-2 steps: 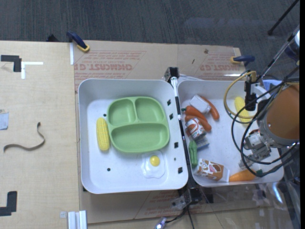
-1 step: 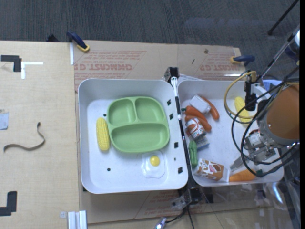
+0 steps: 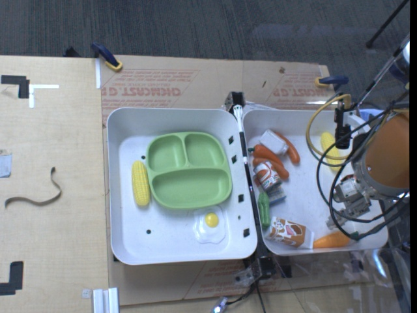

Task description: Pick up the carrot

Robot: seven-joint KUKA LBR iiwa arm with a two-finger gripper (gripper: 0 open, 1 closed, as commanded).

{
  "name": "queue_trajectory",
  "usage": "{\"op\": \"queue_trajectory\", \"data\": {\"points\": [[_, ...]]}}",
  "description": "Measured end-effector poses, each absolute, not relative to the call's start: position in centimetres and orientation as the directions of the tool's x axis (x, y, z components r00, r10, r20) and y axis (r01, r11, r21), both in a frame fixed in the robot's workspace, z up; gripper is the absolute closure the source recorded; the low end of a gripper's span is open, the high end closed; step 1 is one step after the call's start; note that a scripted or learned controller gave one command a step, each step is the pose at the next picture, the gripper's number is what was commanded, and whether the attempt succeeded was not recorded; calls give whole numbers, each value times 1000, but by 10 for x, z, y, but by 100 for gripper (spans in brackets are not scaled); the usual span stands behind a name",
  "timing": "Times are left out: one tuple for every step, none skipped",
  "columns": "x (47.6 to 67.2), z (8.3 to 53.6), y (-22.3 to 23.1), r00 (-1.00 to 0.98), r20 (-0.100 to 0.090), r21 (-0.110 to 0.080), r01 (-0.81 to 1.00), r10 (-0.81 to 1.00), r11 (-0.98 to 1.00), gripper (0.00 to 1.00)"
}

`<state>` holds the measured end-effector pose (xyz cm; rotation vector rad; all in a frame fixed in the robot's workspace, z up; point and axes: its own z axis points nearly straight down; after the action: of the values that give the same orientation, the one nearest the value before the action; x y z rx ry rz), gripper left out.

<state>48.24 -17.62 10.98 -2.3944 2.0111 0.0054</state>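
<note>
Carrot at right bin's near edge, just below the arm's wrist; grip state impossible to tell.

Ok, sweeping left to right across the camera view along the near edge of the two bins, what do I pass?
Corn cob → fried egg in the left bin → small carton → carrot in the right bin's near corner.

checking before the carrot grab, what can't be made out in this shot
- Gripper: camera view, buried in cables and the arm's wrist; its state cannot be read.
- Carrot: its right end runs under the cables.
- Yellow item in the right bin: cables cross it; unidentifiable.
- Can: label too small to read.
</note>
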Motion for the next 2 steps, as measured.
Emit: {"op": "queue_trajectory", "data": {"points": [[482,110,-176,173,-12,-9,-985,-985,-173,0],[483,94,-205,343,-9,-17,-939,-939,-343,0]]}}
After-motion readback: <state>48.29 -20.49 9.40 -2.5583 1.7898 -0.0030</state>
